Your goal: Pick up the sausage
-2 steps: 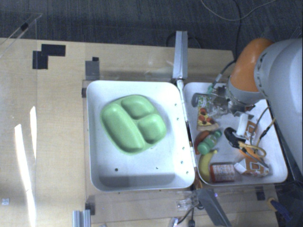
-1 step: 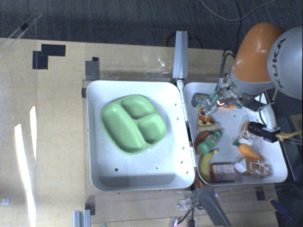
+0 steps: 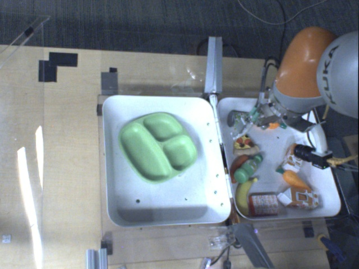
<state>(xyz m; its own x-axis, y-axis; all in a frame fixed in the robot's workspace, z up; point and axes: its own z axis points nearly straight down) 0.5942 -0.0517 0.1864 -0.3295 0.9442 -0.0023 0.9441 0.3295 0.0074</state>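
Observation:
The sausage (image 3: 239, 162) is a short red-brown piece lying near the left wall of the right bin (image 3: 331, 209). A green bottle (image 3: 247, 170) rests against its lower right side and a pizza slice toy (image 3: 244, 143) lies just above it. My gripper (image 3: 244, 122) hangs over the upper left corner of the right bin, above and apart from the sausage, with the pizza slice between them. Nothing shows in its grasp.
Below the sausage lie a banana (image 3: 242, 194) and a red-brown packet (image 3: 263, 204). A carrot (image 3: 294, 179), a carton (image 3: 303, 198) and a small box (image 3: 291, 159) crowd the bin's right side. The left bin (image 3: 112, 150) holds a green divided plate (image 3: 159, 146).

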